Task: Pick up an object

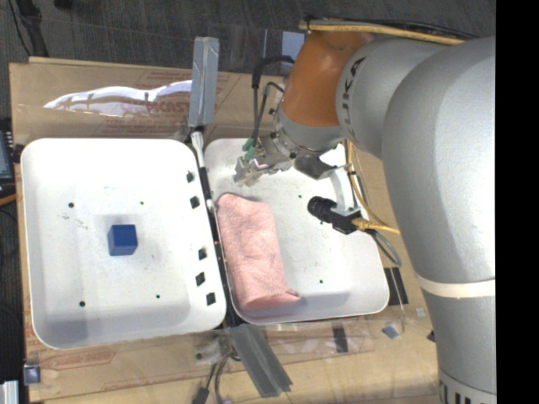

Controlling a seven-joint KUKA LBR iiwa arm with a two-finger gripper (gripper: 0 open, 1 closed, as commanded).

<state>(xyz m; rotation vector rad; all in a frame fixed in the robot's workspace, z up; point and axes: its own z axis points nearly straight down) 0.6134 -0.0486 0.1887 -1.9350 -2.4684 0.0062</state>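
While cube [123,239] sits left, claw [246,171] overhangs sponge [254,252].

We see bright, even overhead light, white bins [109,326] nearly washed out (soft shadows at their walls), and slight overall blur.

One fixed camera hangs above the counter [109,108] and looks down at a slant, far enough back to take in both white bins whole: the left bin [50,225] and the right bin [354,268], side by side. The grey arm [421,158] enters from the right edge and looms large, standing nearer the lens than the bins.
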